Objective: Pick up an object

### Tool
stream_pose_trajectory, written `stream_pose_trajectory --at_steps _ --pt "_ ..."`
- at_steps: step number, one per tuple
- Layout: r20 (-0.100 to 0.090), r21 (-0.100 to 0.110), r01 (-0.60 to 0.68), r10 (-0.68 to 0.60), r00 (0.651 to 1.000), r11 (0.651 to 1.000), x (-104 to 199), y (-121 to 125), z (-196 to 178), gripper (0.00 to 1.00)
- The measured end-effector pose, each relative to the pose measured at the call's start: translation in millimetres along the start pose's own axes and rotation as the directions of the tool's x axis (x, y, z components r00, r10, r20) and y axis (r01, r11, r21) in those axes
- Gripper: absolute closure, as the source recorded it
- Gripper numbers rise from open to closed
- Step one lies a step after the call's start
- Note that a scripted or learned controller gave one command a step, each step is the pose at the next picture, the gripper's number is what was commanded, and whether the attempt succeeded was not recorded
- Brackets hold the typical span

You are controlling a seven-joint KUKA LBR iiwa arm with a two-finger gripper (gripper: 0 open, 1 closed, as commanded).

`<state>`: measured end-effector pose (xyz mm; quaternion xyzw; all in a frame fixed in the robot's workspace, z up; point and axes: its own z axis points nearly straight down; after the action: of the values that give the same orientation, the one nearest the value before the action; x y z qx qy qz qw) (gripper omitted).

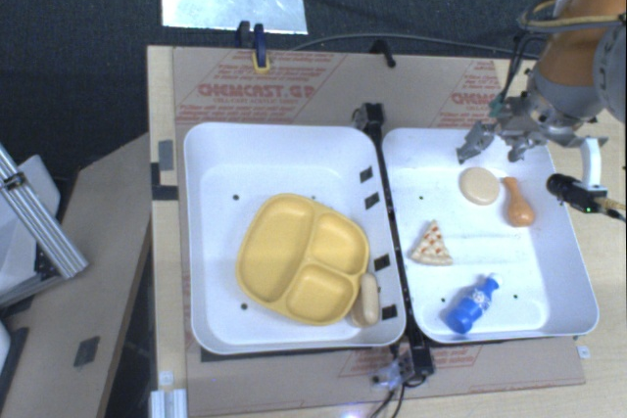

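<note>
Over the far right corner of the right bin we see the hand, hanging from the grey arm with its orange band. Its two fingers are spread apart, one tip near the bin's far wall toward the left and the other just beyond the round bun; nothing sits between them, so the hand is released and holds nothing. We cannot tell whether either fingertip touches the bin or the bun. The bun lies on the bin floor just below the hand, and just beside it to the right lies an orange drumstick, its thick end nearer us. Nearer the middle of the same bin we see a pizza slice, point toward the far side, well apart from the bun. Nearer still, toward the front wall, a blue bottle lies on its side at a slant. A dark divider runs between the two bins. The left bin carries a yellow tray with three compartments, set at an angle, and a pale bread roll lies against the tray's near right edge, close to the bin's right wall. Both bins rest on a cardboard sheet on the desk, and a blue clamp grips the sheet's far edge.
</note>
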<state>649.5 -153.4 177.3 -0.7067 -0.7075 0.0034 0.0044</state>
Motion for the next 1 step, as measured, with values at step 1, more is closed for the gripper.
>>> stream_pose_trajectory --at_steps 1 --pt "0.002 -0.013 0.002 -0.002 1.0 1.0 0.2 3.1 -8.2 0.0"
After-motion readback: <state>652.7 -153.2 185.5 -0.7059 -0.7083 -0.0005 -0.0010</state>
